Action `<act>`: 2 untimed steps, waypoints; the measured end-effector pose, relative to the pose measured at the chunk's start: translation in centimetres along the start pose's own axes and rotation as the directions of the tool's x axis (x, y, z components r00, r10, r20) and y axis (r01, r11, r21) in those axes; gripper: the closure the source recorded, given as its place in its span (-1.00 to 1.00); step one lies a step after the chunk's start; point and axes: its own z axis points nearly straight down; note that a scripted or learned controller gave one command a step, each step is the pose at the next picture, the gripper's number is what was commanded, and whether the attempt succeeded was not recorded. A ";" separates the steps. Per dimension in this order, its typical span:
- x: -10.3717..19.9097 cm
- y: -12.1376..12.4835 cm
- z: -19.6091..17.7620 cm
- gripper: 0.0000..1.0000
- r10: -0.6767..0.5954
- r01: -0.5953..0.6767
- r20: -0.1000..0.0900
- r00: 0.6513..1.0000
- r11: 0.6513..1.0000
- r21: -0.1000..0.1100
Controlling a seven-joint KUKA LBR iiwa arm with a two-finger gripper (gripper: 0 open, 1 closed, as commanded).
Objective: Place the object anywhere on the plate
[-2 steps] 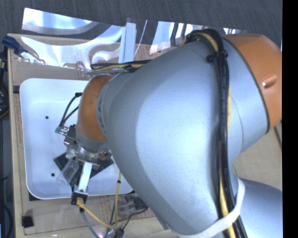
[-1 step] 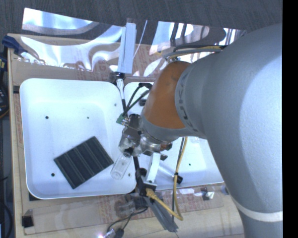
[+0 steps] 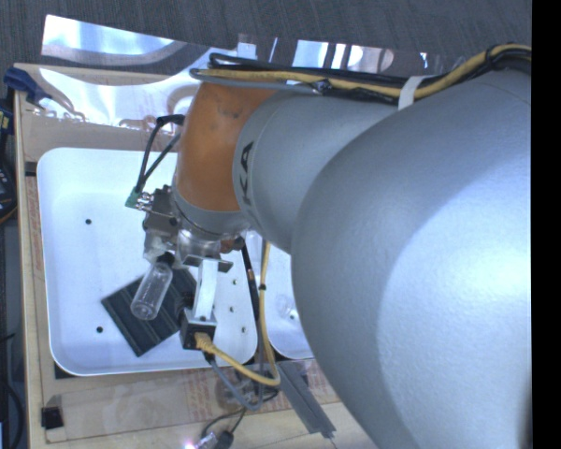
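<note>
The big grey arm (image 3: 402,251) fills the right side, covering most of the right bin (image 3: 290,330) (just a corner peeks out). In the left bin (image 3: 65,251), a clear plastic tube (image 3: 154,290) lies tilted on a dark square plate (image 3: 136,321) near the front. The gripper (image 3: 173,251) hangs right above the tube's upper end; whether it grips is impossible to tell. Cables (image 3: 248,368) trail over the worktop (image 3: 122,400) edge.
</note>
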 end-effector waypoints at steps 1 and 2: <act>0.0 0.0 0.0 -1.00 0.001 -0.001 0.000 1.000 1.000 0.000; -5.4 -0.6 -6.7 -1.00 0.095 -0.095 -0.003 0.995 0.995 -0.003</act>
